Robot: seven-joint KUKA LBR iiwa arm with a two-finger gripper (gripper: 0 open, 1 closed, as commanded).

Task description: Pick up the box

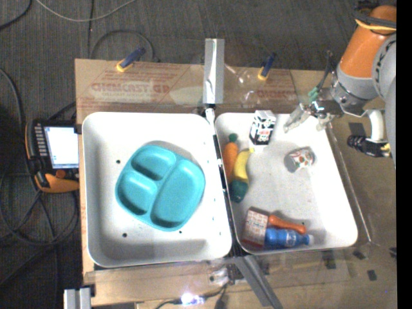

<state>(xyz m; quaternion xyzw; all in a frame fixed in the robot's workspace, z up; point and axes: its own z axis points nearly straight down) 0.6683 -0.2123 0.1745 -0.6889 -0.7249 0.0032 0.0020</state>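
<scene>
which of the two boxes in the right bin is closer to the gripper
The black-and-white patterned box at the bin's top edge, just left of the gripper. The reddish box lies far off at the bin's bottom edge, beside the blue bottle.

The right white bin [344, 221] has bare floor across its middle, between the crumpled silver can [300, 158] and the red-and-white box [255, 227] in the near corner. An orange carrot-shaped toy [288, 224] and a blue bottle [287, 239] lie against that box's right side; its top and left side are unobstructed.
</scene>
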